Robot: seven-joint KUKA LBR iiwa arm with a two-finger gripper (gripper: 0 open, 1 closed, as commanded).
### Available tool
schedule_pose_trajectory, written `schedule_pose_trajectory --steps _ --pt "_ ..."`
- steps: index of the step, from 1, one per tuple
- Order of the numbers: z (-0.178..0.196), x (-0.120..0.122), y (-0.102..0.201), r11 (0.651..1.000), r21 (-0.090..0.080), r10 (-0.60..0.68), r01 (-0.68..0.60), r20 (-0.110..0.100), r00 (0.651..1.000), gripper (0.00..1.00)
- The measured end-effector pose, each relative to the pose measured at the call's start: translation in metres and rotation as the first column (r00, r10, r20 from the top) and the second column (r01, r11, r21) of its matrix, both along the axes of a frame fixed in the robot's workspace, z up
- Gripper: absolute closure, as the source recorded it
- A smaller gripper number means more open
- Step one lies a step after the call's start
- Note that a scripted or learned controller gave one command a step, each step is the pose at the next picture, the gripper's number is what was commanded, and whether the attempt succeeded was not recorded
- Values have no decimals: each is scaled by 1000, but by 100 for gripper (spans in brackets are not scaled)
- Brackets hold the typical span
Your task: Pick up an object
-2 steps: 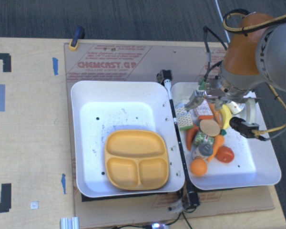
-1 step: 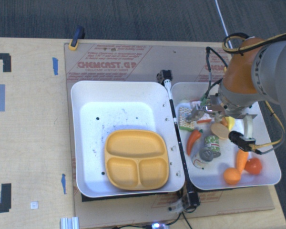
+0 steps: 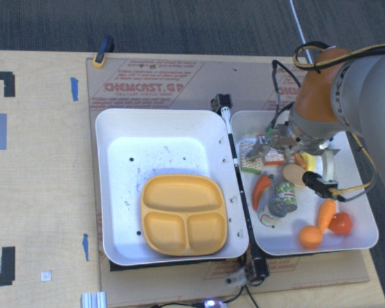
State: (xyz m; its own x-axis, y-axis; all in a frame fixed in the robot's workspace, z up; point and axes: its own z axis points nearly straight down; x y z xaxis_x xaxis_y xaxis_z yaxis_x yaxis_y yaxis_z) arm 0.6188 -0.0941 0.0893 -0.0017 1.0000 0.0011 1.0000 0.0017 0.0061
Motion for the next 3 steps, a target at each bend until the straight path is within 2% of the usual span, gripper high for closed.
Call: schedule_pose_trajectory --steps 1,2,3 --pt "1 -15 1 1000 -2 -3 3 9 1000 0" --pt "1 -34 -1 1000 -2 -3 3 9 1000 0" --pt "0 -68 -3 1000 -2 -3 3 8 1000 0"
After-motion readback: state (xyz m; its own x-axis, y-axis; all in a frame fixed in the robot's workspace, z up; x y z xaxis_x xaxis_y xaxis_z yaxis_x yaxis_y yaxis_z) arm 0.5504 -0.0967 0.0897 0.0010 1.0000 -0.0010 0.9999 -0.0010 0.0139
